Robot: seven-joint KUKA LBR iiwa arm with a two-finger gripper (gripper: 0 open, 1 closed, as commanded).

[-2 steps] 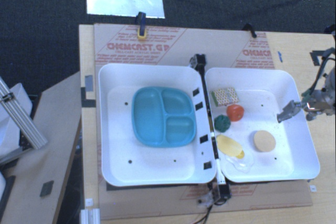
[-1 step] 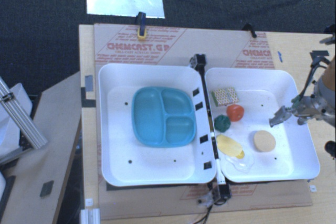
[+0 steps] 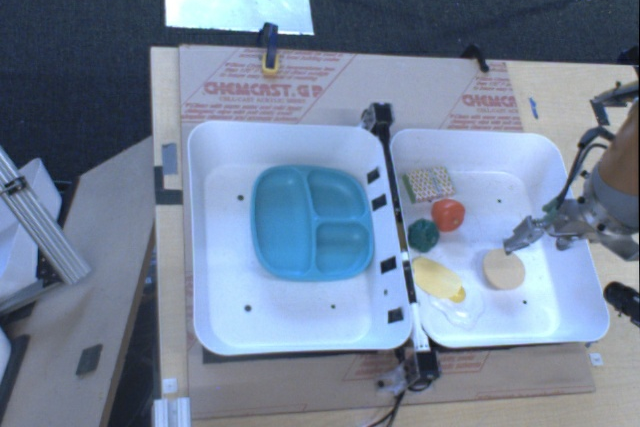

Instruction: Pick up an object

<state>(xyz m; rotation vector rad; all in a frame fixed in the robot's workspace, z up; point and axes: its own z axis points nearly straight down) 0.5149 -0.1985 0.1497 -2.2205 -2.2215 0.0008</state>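
Right white bin [image 3: 540,155]: my hand [image 3: 522,239], fingers' state unclear, just beside tan round disc [image 3: 503,270]; off-centre closing could nudge it away.

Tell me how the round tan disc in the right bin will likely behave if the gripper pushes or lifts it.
The tan disc lies flat, so it will probably slide rather than roll if the gripper nudges it. Its low profile may leave little edge to pinch. It looks solid, likely stiff. A push left might drive it toward the yellow piece.

Tan round disc [image 3: 504,270], flat in right bin, near red tomato [image 3: 448,213].
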